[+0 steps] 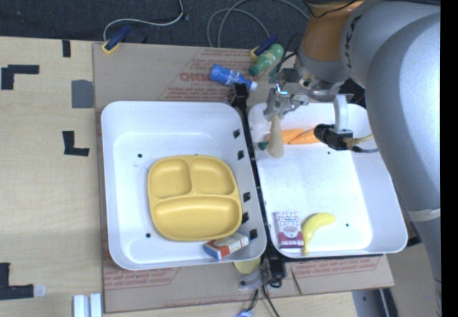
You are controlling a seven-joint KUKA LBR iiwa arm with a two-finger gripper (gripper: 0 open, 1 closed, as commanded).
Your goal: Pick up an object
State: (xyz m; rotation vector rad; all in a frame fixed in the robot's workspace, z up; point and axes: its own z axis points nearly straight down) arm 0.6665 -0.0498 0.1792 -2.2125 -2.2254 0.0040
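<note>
My gripper (274, 144) hangs low over the far left corner of the right bin (336, 187), close to the wall between the two bins. An orange carrot (302, 137) lies just to its right, and whether it touches the gripper is unclear. A small green piece (262, 144) shows at the gripper's left side. At the near edge of the right bin lie a yellow banana (317, 226) and a small red packet (288, 228). The left bin (122, 165) holds a yellow divided plate (195, 196) and a small red, white and blue box (227, 245).
Behind the bins, a blue bottle (230, 77) and a green bottle (266, 59) lie on the cardboard among loose cables. The big grey arm (401, 94) covers the right bin's right side. A yellowish object (245, 264) sits below the bins' front edge.
</note>
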